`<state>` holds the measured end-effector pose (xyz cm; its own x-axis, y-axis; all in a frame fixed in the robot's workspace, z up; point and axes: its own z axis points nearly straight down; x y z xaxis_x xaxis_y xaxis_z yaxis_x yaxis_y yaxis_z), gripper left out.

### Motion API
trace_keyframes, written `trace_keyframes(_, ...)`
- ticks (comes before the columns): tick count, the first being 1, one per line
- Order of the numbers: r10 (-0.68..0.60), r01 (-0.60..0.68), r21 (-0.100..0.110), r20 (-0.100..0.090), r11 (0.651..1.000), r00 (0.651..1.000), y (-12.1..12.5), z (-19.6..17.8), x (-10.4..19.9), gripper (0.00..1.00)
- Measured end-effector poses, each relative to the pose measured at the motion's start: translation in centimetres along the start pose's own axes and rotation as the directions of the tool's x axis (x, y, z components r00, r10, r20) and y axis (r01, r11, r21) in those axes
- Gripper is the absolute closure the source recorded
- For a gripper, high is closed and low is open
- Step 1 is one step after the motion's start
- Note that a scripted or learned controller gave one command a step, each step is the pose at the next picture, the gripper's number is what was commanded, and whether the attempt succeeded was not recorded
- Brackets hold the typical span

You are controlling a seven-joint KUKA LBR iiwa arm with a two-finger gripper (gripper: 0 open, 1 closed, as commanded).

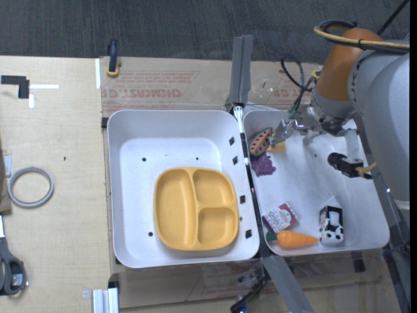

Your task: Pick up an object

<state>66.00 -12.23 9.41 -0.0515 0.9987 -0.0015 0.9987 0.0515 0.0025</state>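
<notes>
Arm: 1 big grey arm (384,103) comes in from the right side and fills the top right corner.
Band: an orange band (339,70) sits just above the wrist.
Wrist: it bends down and points to the left.
Pincer: the pincer (288,128) is low, at the far end of the arm, and points left.
Cables: black and yellow cables loop over the top of the arm.
</notes>
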Motion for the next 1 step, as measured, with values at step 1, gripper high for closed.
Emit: trace_keyframes(1,-0.003,0.003,-0.004,0.003,1.000,1.000,0.16,-1.22,-0.06,1.00)
